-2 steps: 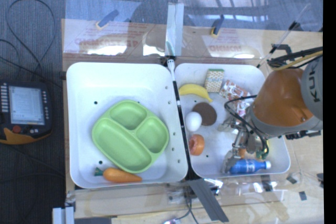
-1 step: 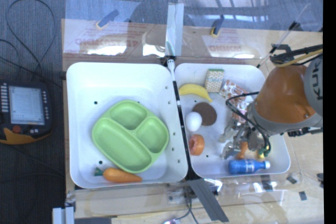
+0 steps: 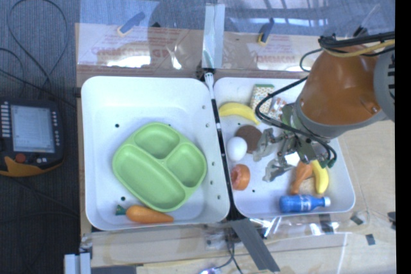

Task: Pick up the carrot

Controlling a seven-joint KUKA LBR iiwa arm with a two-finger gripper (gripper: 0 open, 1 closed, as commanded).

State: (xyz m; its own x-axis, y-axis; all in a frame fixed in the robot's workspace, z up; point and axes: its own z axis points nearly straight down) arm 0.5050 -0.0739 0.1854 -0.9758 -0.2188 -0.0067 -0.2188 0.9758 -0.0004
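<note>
One carrot [image 3: 299, 178] lies just right of the gripper [image 3: 277, 157], long axis steeply upright in view; fingers spread, holding nothing.

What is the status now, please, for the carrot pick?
Gripper low in right bin. Carrot in left bin, beside green plate, untouched.
</note>
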